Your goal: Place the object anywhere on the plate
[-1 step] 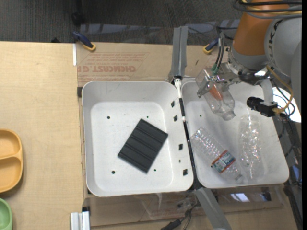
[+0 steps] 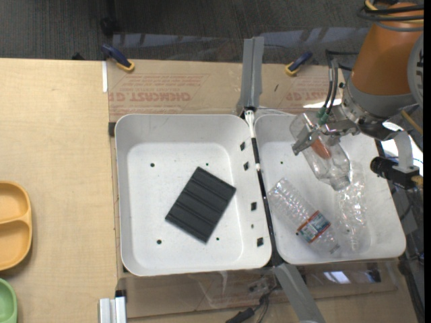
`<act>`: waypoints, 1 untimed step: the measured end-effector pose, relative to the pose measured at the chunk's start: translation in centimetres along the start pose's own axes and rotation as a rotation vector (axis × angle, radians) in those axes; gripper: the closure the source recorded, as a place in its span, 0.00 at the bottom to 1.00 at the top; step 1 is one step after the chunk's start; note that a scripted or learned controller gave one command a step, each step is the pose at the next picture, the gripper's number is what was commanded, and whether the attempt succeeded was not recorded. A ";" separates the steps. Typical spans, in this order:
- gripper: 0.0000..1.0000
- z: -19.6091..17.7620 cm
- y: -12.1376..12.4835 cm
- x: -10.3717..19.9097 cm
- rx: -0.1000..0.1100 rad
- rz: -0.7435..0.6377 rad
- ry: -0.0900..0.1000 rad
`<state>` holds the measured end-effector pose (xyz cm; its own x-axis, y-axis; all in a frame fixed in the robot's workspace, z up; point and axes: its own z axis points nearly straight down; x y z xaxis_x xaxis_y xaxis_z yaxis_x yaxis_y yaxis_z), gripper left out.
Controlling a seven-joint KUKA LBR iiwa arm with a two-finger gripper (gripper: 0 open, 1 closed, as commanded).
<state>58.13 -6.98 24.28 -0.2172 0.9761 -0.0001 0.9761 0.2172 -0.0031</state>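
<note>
- The grey arm with its orange band [image 2: 385, 49] reaches in from the right and hangs over the far part of the right shallow white bin [image 2: 377, 247].
- The two-finger gripper [image 2: 322, 143] sits below the wrist, pointed down into that bin; its metal parts blur into the clear plastic beneath, so whether it is open or closed cannot be told.
- A clear crumpled plastic bottle [image 2: 335, 167] lies right under the gripper, near the middle of the right bin; whether it is gripped or merely lying there is unclear.
- A second clear ribbed plastic bottle with a red and blue label [image 2: 300, 214] lies aslant toward the near left part of the same bin.
- A crumpled piece of clear plastic [image 2: 353, 210] lies beside it, toward the bin's near right corner.
- A flat black ribbed rectangular plate [image 2: 201, 204] lies tilted in the middle of the left shallow white bin [image 2: 135, 147], well apart from the bottles.
- An orange divided tray [image 2: 13, 224] rests at the bench's left edge.
- A green dish [image 2: 5, 301] sits at the bench's near left corner.
</note>
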 end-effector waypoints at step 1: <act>1.00 -0.4 5.4 -4.4 0.000 0.046 -0.001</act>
<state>64.39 -10.11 24.66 -0.1716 0.9852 -0.0013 0.9852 0.1716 -0.0028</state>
